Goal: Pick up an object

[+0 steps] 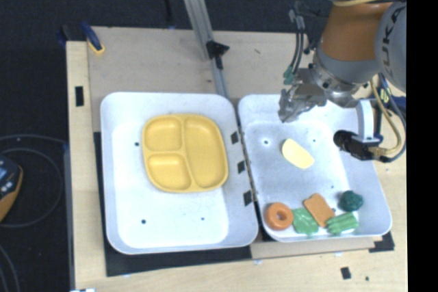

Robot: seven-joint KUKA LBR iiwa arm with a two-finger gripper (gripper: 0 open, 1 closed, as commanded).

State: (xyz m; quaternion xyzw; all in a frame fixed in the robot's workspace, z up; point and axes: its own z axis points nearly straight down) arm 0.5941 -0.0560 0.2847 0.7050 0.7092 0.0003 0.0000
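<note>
White bins sit side by side on a tan table: left bin and right bin. Left bin holds a yellow divided plate with three compartments, lying flat near the bin's middle, apart from the walls. Right bin holds several small things. Pale yellow wedge lies alone near the bin's centre. Along the near edge, a cluster: orange ring like a doughnut at the left, light green piece just beside it, tan-orange block touching or overlapping that green piece, another green piece to its right, and a dark green lump near the right wall, slightly apart from the rest. Grey arm with an orange band reaches in from the right; gripper hangs over the far part of the right bin, above and a bit left of the pale yellow wedge, not touching it. Jaws point down; cannot tell how wide they stand, too small and dark against the bin. Nothing visible between them. Cables loop off the wrist over the right wall of the bin. Metal pole runs diagonally from the top of the view down to the gap between the bins. Blue clamp sits at the table's far left corner.
</note>
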